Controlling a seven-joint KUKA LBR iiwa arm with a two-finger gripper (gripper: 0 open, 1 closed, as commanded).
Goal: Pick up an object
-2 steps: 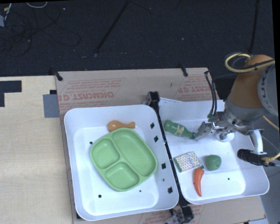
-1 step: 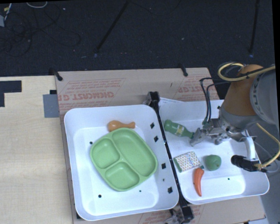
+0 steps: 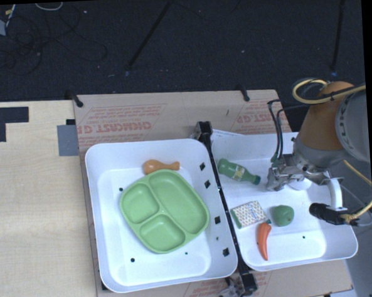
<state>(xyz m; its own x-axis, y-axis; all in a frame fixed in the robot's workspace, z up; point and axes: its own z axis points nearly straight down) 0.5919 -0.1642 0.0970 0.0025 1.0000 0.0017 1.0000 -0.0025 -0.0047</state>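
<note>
Lettering in red runs across the brown cardboard sheet (image 3: 146,119) under the two bins, but it reads reversed and I cannot make it out. The patterned packet (image 3: 248,213) in the right bin (image 3: 318,246) carries a print too small to read. Taking that packet as the landmark: a green bottle (image 3: 236,171) lies above it, a green ball (image 3: 282,215) just to its right, an orange carrot (image 3: 263,240) just below it. The gripper (image 3: 281,181) sits up and right of the packet, above the ball and apart from it; whether its fingers are open or closed cannot be told. Left of the packet, the left bin (image 3: 110,243) holds a green divided plate (image 3: 163,210) with an orange toy drumstick (image 3: 159,166) at its top edge.
</note>
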